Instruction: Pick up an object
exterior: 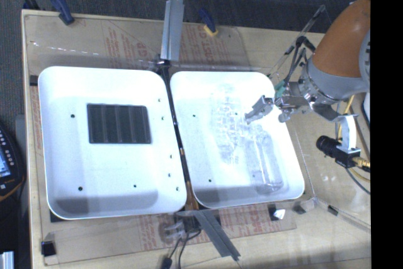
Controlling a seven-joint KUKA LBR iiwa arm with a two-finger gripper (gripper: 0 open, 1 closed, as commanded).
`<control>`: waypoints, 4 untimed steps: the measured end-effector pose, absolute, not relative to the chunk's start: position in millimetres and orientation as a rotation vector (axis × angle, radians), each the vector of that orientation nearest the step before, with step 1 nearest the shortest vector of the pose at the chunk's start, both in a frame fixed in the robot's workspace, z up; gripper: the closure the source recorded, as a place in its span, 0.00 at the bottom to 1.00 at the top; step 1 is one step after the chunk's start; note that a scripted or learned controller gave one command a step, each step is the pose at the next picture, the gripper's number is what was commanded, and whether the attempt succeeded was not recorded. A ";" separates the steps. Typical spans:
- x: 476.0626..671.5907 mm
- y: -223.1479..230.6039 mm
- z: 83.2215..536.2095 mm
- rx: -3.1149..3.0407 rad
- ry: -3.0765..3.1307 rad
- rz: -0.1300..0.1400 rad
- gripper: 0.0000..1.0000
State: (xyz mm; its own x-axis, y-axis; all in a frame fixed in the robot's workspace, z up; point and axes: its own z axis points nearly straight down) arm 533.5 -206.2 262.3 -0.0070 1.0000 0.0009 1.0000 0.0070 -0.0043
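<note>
A dark grey ribbed rectangular slab [119,123] lies flat in the middle of the left bin [50,135]. In the right bin [297,181] lie several clear, see-through plastic pieces: a cluster [232,128] near the middle and a longer one [267,164] toward the front right. They are faint against the white floor. My gripper [258,109] reaches in from the right and hangs over the right bin's upper right part, just right of the clear cluster. I see nothing held in it.
A metal bar [172,28] stands at the back between the bins, with another strut [214,236] at the front. Blue clamps [62,8] [206,20] hold the board's far edge. A black device [5,160] sits off the left edge.
</note>
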 end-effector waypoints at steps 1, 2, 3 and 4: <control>506.0 -211.3 270.3 -2.500 -1.894 0.005 0.00; 485.8 -204.1 308.9 -2.390 -2.043 0.000 0.00; 481.1 -204.0 323.5 -2.343 -2.099 -0.001 0.00; 487.7 -204.1 325.9 -2.309 -2.137 -0.001 0.00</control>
State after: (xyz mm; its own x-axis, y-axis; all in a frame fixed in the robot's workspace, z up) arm 487.7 -204.1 325.9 0.0774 0.9970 -0.0027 0.9970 -0.0774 0.0041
